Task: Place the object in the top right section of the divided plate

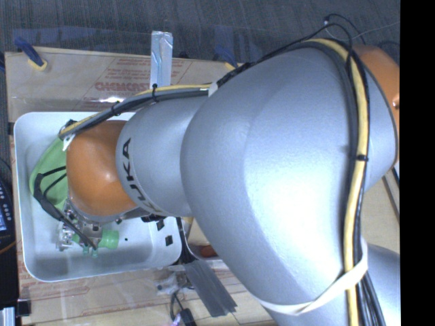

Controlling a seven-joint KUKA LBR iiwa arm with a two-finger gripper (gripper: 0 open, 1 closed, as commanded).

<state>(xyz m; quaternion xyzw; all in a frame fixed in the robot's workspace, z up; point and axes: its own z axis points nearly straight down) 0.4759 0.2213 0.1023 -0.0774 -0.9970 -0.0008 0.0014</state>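
Gripper: the gripper (76,238) sits low in the left white bin (27,182), near its front left corner, below the orange band of the wrist; its metal parts are small and partly masked by cables, so whether the fingers are spread or closed cannot be told.
Object: a small green object (103,240) lies just beside the gripper, on its right, touching or nearly touching it; whether it is between the fingers cannot be told.
Divided plate: a green plate (47,172) shows at the left of the same bin, mostly covered by the wrist; its sections cannot be made out.
Wrist: the orange band (95,175) hangs over the middle of the left bin, with black cables (47,199) looping along its left side.
Arm: the grey arm (272,175) reaches in from the right and covers most of the bench, a yellow and black cable (358,148) running along its upper edge.
Bench: brown cardboard (88,77) with red print lies behind the bin, with a strip of silver tape (161,56) standing at its far edge.
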